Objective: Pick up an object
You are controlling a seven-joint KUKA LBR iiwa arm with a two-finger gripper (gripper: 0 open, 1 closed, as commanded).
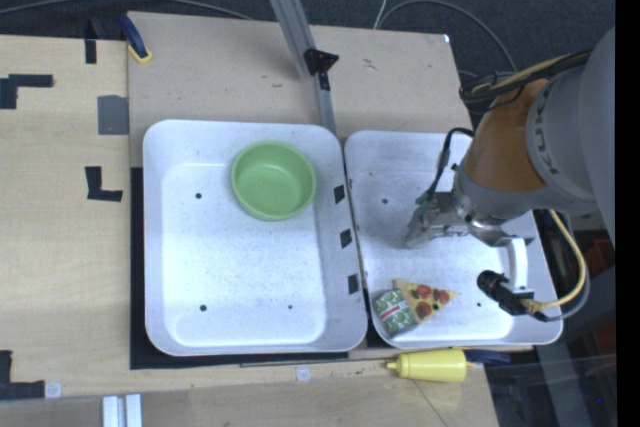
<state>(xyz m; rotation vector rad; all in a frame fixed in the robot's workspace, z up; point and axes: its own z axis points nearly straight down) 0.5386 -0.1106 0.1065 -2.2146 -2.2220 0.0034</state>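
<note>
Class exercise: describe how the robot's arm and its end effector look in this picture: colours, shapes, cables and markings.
The arm is thick, rounded and grey, with a broad orange band above the wrist. Thin black cables run along the wrist toward the small dark metallic end effector. A yellow cable loops beside it near a white bracket.

Two bins sat side by side on the counter [60, 215]. A bowl [273, 180] lay in the left bin [180, 315], toward its far side. In the right bin [385, 165], a pizza slice [425, 296] and a can [395, 312] lay touching at the near edge, the can to the left. A bottle [432, 366] lay on the counter just before that bin. The claw [425, 227] hung over the right bin's middle, behind the slice.
</note>
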